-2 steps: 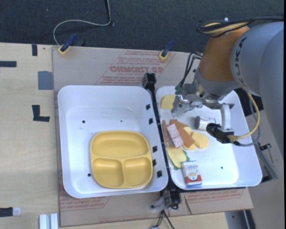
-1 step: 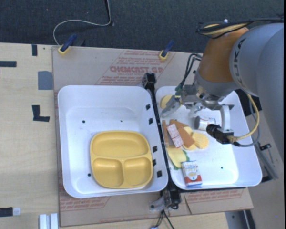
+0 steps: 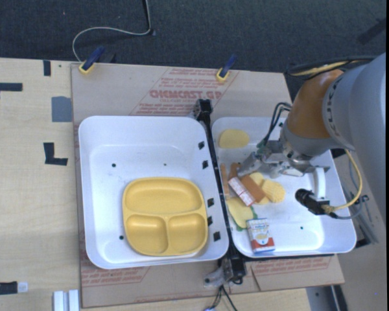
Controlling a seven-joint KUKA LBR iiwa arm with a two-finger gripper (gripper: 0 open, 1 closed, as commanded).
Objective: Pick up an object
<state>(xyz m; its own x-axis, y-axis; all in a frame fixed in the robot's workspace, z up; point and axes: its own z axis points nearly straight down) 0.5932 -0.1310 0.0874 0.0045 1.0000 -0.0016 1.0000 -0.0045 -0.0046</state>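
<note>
Counter: pale wood, with a brown cardboard sheet clipped at its far edge, likely to keep the two bins from sliding.

Left bin: shallow, white. Contents: one yellow compartment tray, three wells, lying flat toward the near side, well apart from the arm.

Right bin: shallow, white, touching the left bin along a dark central seam. Contents, clustered against that seam:
- a pale yellow disc at the far end, alone;
- a pink wrapped bar lying beside a brown stick, both slanted;
- yellow food-shaped pieces under and around them;
- a small carton with a red and white face, near the front wall.
Any of these would serve as the task's object; all lie in this bin, none lifted.

Arm: grey, orange band above the wrist, reaching in from the right, bent low over the right bin.

Hand: down among the pile, just beside the upper end of the pink wrapped bar and brown stick. From where I stand the wrist and metalwork crowd the spot, so I cannot tell whether it is released or clenched, nor whether anything sits in it. Its placement suggests it is going for the bar or stick, the topmost pieces.

Risk, as I judge it: the pieces overlap, so a close may catch two or slip off.
</note>
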